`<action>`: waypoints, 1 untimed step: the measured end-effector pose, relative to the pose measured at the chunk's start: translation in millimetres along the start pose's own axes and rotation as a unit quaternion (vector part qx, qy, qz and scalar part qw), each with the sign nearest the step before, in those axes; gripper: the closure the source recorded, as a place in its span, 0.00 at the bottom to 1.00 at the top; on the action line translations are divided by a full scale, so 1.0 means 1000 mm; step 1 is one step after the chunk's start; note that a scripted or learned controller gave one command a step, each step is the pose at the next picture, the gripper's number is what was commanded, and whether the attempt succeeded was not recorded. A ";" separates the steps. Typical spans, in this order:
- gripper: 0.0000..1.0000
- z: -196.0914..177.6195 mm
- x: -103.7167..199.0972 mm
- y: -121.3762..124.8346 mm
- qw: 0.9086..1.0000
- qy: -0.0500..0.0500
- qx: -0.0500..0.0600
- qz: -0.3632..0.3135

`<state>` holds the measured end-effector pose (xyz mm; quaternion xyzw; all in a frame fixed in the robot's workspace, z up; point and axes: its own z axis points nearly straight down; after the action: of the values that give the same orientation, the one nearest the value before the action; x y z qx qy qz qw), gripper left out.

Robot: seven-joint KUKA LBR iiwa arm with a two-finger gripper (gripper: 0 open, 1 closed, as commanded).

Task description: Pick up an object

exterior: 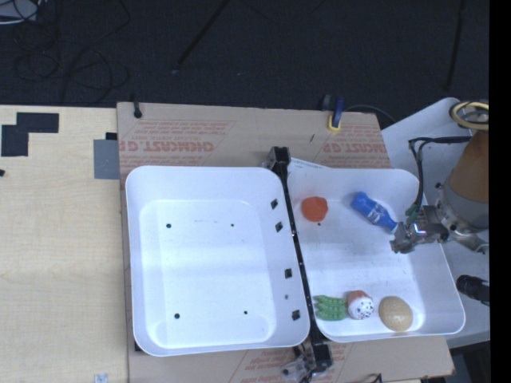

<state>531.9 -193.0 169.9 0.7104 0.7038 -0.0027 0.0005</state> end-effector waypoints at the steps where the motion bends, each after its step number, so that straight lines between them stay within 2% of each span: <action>1: 1.00 -0.012 0.006 0.000 1.000 0.003 0.001 -0.002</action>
<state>532.0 -186.9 181.8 0.7087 0.7055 -0.0012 -0.0018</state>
